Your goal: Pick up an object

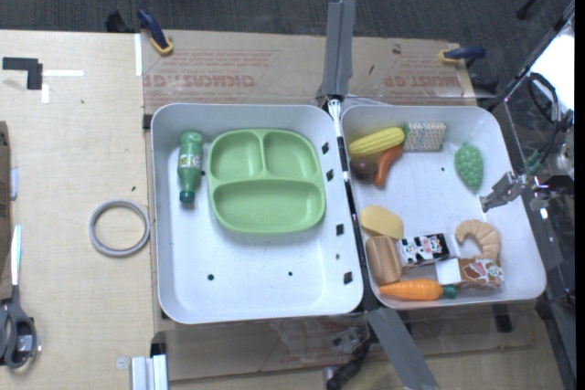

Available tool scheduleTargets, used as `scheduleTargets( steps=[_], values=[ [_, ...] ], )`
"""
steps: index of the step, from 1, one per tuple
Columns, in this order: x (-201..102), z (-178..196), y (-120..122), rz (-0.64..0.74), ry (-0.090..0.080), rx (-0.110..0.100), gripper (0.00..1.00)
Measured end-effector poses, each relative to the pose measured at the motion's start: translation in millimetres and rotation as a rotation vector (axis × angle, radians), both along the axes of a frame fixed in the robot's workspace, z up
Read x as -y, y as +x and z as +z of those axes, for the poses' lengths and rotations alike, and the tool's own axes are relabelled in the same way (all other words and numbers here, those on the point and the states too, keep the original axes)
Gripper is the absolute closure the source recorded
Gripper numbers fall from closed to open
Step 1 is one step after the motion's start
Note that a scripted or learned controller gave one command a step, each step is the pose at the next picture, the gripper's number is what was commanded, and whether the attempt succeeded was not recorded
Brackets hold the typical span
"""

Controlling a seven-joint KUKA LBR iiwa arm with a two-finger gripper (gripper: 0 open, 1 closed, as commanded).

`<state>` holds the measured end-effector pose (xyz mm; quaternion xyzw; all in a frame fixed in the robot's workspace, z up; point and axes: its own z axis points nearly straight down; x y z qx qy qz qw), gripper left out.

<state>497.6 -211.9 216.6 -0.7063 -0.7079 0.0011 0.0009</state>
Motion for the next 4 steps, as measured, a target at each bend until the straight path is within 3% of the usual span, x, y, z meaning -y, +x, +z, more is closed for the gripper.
scheduleTargets(
  steps=[1, 2, 3, 4],
  values=[
    [-84.9, -46.3, 81.2, -0.067, 0.000, 0.001, 0.00],
    [-16.3, -74.9, 134.4, 0.094, -0.002, 0.003, 0.00],
    [3.4, -124.7, 126.7, 0.151, 0.008, 0.004, 0.00],
    [-44.0, -124.9, 89.1, 0.136, 0.000, 0.002, 0.00]
  ],
)
